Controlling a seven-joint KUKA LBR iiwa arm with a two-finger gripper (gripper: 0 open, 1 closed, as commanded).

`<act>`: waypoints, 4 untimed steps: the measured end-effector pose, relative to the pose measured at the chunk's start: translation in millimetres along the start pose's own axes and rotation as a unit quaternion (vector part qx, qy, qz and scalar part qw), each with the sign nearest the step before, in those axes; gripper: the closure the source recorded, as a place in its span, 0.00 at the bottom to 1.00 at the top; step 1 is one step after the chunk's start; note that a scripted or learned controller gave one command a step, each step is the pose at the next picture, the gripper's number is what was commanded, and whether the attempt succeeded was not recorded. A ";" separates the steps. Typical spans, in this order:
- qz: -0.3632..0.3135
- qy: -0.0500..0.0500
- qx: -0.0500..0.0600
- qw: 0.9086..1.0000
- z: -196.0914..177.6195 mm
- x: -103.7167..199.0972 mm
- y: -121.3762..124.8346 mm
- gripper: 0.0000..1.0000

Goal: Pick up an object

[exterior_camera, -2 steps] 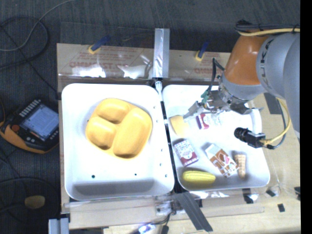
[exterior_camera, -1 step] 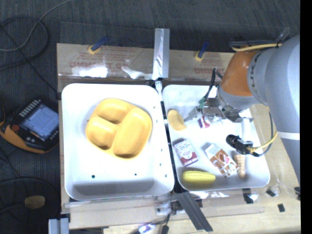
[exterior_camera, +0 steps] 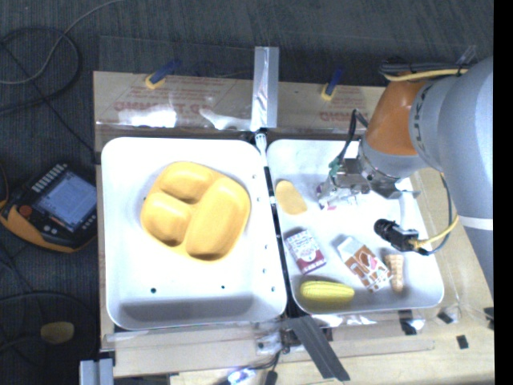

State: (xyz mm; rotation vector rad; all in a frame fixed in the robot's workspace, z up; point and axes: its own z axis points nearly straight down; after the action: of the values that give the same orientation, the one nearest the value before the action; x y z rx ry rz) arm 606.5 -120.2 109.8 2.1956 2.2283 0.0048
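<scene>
You've got the gripper (exterior_camera: 343, 184) low in the right bin (exterior_camera: 429, 295), near its far wall; can't tell from this angle if it's open or shut, and nothing visibly in it. Pickable stuff all sits on the near side of it or to its left. Closest: a yellow chip-shaped piece (exterior_camera: 290, 196) just left of the gripper, by the divider betw. the bins. Further toward the near edge: a small red-and-white packet (exterior_camera: 305, 249), a white carton w/ orange print (exterior_camera: 363, 265), a corn cob (exterior_camera: 326, 293) along the near wall, and an ice-cream cone toy (exterior_camera: 395, 269) right of the carton. A black cylindrical part (exterior_camera: 395, 233) w/ a yellow cable hangs off the arm over the bin, beside the cone. Left bin (exterior_camera: 120, 295), well left of the gripper, holds a big yellow lumpy object (exterior_camera: 195, 208). Teach pendant (exterior_camera: 56, 207) lies off the table, far left.
</scene>
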 end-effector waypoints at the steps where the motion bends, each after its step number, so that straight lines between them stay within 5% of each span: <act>1: -0.075 0.004 0.008 0.997 -120.9 51.1 20.1 1.00; 2: -0.075 0.003 0.009 0.997 -120.9 50.8 20.0 0.00; 3: -0.029 0.002 -0.001 1.000 5.7 18.1 4.9 0.00; 4: -0.029 0.001 0.001 1.000 -0.6 16.7 5.0 1.00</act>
State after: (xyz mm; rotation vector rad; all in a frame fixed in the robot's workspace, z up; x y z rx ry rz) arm 611.3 -103.4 110.3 2.1324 2.2918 0.0035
